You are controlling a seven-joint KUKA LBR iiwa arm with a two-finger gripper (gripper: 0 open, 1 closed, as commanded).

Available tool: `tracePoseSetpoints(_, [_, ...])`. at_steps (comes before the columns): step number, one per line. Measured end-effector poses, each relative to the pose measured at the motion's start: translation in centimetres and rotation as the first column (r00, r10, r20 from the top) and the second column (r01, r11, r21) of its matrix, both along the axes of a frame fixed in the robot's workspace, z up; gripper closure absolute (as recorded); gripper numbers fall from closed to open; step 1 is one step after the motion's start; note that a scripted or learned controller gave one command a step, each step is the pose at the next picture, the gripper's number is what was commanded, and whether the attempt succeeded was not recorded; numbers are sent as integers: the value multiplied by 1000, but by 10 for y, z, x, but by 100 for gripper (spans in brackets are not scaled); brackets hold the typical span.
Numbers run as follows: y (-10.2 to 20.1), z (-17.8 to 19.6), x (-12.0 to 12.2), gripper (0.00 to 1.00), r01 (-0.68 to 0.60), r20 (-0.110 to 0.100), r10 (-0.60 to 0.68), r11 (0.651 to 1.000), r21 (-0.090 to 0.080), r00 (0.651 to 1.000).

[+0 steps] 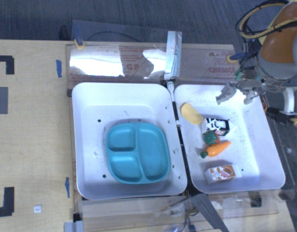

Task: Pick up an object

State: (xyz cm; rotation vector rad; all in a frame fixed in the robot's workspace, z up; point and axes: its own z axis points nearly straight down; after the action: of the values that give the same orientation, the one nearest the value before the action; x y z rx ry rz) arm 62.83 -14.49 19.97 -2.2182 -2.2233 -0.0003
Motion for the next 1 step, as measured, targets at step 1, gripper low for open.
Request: tracePoseSetpoints(1, [7,-74,-40,0,217,17,-217,976,1,976])
